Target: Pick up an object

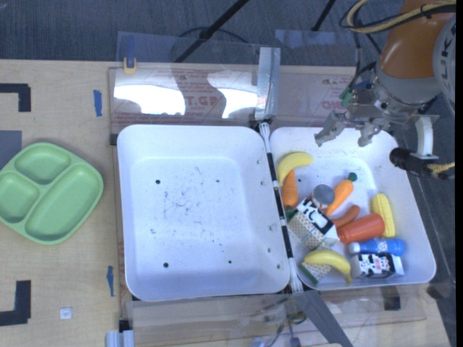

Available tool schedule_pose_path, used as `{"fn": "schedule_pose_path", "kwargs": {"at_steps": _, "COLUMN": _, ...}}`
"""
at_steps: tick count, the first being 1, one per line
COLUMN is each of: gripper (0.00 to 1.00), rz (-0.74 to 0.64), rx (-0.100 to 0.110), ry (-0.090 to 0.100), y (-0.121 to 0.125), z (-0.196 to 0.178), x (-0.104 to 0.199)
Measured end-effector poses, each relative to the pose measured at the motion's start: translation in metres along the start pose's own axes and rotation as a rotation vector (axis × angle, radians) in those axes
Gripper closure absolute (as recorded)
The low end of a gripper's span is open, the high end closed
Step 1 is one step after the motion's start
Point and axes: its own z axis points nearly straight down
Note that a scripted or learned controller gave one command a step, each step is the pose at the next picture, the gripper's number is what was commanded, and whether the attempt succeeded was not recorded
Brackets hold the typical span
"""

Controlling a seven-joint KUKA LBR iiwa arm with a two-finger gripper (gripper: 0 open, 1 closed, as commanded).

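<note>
The grey two-finger gripper (352, 133) hangs above the far end of the right shallow white bin (422, 244), fingers spread wide and holding nothing; the pile there, including an orange plastic carrot (340, 195), lies untouched; the pick looks wholly undone.

arm (423, 42): cut off at upper right edge | claw (349, 127): finger state unclear | lower banana (329, 261): partly hidden, lower right

Single fixed overhead camera, angled down on both white bins (195, 139) (side by side); arm (416, 45) enters from right.
</note>
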Motion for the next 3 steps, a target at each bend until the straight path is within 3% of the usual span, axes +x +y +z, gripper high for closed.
{"fn": "schedule_pose_path", "kwargs": {"at_steps": 1, "gripper": 0.0, "rz": 0.061, "rx": -0.001, "ry": 0.0, "y": -0.048, "z": 0.041, "x": -0.053}}
{"fn": "schedule_pose_path", "kwargs": {"at_steps": 2, "gripper": 0.0, "rz": 0.148, "rx": -0.007, "ry": 0.0, "y": -0.049, "z": 0.153, "x": -0.07}}
{"fn": "schedule_pose_path", "kwargs": {"at_steps": 3, "gripper": 1.0, "rz": 0.149, "rx": -0.01, "ry": 0.0, "y": -0.047, "z": 0.143, "x": -0.07}}
